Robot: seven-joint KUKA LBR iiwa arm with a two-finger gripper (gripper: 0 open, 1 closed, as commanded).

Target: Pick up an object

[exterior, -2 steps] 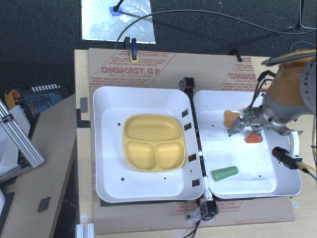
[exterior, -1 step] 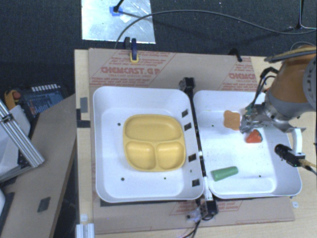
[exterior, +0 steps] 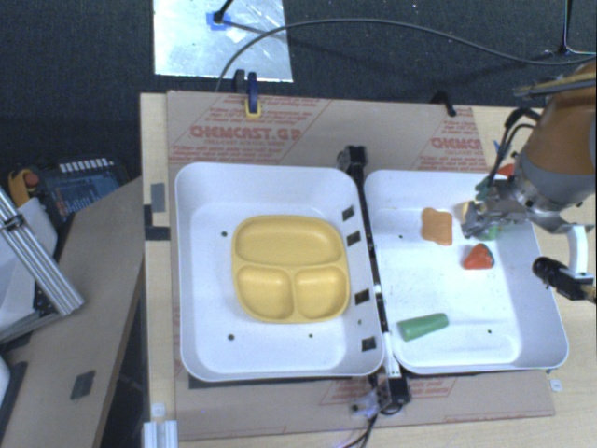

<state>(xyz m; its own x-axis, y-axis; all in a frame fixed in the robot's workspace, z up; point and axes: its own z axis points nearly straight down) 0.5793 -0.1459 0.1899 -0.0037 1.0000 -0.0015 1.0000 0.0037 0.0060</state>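
The claw (exterior: 478,220) hangs low in the right bin (exterior: 532,343); whether it is spread or pinched, I cannot tell. Just below it lies a small red piece (exterior: 478,258), probably light, stiff and slick. Grip its flatter sides, near the middle.

Arm (exterior: 560,147): broad orange band at the right edge, rounded, with a grey metallic collar below it. Thin dark cables run down the band's left side. Gripper (exterior: 478,220): small, grey and black, cluttered with brackets, detail blurred. A spot of red and a bit of green show near the cable ends. Black stubby cylinder (exterior: 560,276) sticks out nearer, to the right, glossy tip.
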